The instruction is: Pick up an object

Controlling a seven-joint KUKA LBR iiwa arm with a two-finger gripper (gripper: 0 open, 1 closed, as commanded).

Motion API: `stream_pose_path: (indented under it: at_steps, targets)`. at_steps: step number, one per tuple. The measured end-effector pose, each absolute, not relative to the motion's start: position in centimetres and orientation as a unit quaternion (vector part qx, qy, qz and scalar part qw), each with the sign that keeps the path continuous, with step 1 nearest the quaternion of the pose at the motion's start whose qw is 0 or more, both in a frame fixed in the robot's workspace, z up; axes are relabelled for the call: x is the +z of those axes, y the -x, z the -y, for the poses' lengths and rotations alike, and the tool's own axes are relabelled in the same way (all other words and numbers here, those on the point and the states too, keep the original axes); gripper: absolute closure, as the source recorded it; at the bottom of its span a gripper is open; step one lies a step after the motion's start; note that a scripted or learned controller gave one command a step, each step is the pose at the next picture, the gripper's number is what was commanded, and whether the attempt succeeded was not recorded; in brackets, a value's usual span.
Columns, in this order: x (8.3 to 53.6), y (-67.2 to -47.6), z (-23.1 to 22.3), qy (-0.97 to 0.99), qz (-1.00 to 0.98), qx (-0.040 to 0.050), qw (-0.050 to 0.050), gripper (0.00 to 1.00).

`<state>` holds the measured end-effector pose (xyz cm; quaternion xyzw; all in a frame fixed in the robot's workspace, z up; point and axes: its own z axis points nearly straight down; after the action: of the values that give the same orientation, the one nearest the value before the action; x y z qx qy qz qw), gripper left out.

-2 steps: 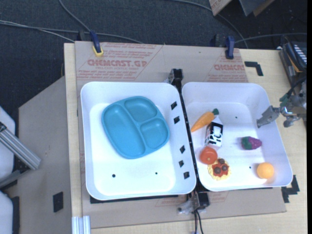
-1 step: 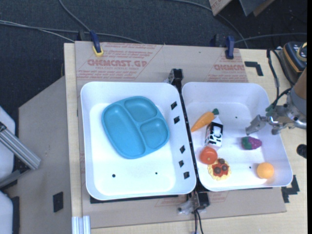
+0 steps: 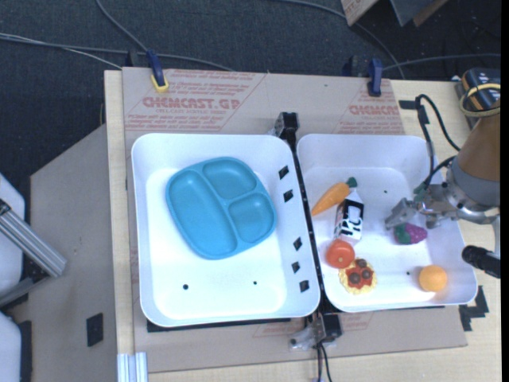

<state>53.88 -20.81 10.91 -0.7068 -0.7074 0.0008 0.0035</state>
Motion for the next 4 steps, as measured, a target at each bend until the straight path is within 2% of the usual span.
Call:
stream_pose_path:
  at_steps: [1,2,3,4]
  targets:
    - [8.3,-53.9,20.7,0.707,0.707,0.0006,0.002,0.00]
    - [9.6,-54.0,20.8,0.707,0.707,-0.0008,0.000,1.00]
    - [14.1,-54.5,21.1,0.707,0.708,-0.0014,-0.003,1.00]
    - [19.3,-53.9,20.4,0.706,0.708,-0.0016,-0.003,1.00]
